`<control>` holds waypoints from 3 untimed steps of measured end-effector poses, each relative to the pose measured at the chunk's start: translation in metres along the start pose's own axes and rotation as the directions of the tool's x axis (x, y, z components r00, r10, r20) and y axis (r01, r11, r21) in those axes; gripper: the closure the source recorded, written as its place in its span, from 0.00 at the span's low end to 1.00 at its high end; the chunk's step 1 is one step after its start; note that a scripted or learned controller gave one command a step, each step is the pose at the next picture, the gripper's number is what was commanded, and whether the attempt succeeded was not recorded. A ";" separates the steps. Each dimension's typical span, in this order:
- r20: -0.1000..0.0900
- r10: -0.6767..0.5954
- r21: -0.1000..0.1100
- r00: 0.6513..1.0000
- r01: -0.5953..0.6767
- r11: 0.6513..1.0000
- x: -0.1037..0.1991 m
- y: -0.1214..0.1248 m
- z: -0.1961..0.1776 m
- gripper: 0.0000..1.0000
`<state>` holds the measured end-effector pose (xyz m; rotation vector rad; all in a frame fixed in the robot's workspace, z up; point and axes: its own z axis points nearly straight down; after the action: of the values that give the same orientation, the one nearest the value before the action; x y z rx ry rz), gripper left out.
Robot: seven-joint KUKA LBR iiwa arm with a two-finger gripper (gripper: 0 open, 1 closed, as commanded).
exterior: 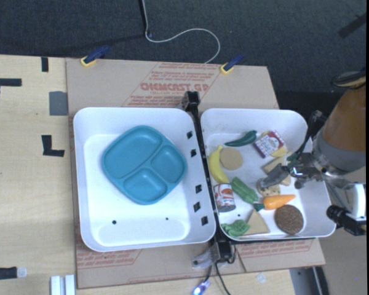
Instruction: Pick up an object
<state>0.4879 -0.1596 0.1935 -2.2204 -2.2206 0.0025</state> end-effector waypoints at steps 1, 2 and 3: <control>0.000 -0.001 0.001 1.000 0.001 1.000 0.001 0.000 -0.010 1.00; -0.002 -0.012 -0.012 1.000 0.012 1.000 0.086 -0.003 -0.119 1.00; -0.001 -0.005 0.005 1.000 0.005 1.000 0.137 0.007 -0.048 1.00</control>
<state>0.4945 -0.0230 0.2410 -2.2122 -2.2224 0.0063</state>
